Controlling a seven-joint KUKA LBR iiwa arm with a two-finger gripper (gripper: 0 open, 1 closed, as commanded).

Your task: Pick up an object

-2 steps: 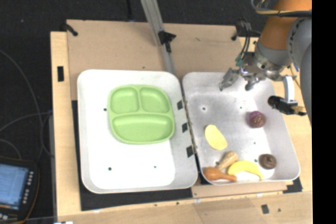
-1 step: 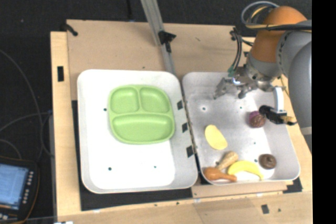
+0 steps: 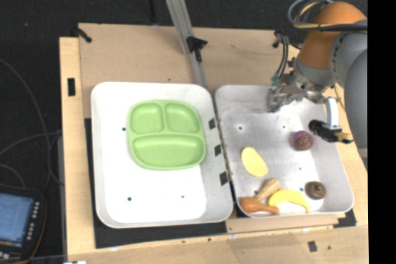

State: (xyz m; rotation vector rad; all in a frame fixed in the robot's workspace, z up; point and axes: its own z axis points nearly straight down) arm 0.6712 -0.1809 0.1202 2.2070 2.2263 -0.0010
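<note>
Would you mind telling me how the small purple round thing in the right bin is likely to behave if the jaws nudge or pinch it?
The purple ball looks round, so a nudge would probably roll it across the smooth bin floor. Being small, it could slip from a pinch.

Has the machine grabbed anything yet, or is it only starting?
It looks like early days. Nothing appears lifted: the yellow disc, purple ball, brown ring, banana and carrot all lie in the right bin. The end effector is above that bin's far end, apart from every item. Still left, I think: lowering onto one item, closing, lifting. The green plate sits in the left bin.
</note>
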